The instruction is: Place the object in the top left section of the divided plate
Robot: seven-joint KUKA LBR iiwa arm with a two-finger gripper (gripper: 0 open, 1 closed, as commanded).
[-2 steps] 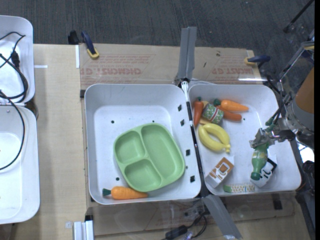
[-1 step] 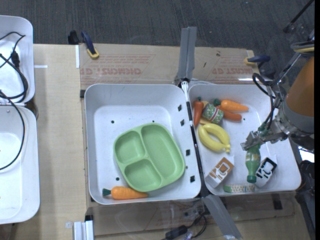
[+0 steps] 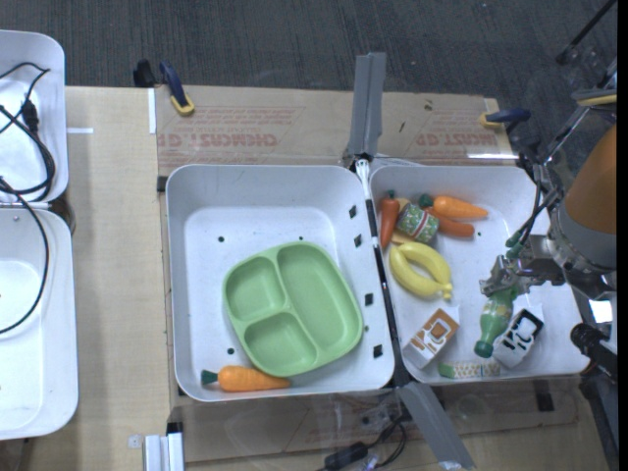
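Over the right bin, the gripper hovers by a green bottle, finger state unclear; the divided plate apparently awaits its object.

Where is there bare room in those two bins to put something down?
The left bin has bare floor above the green plate, and the plate's three sections hold nothing. A carrot lies below it. The right bin is crowded: carrots, banana, carton, bottle and the gripper.

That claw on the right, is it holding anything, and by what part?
Cannot be told: the claw sits just above the green bottle's top, but no grip is visible.
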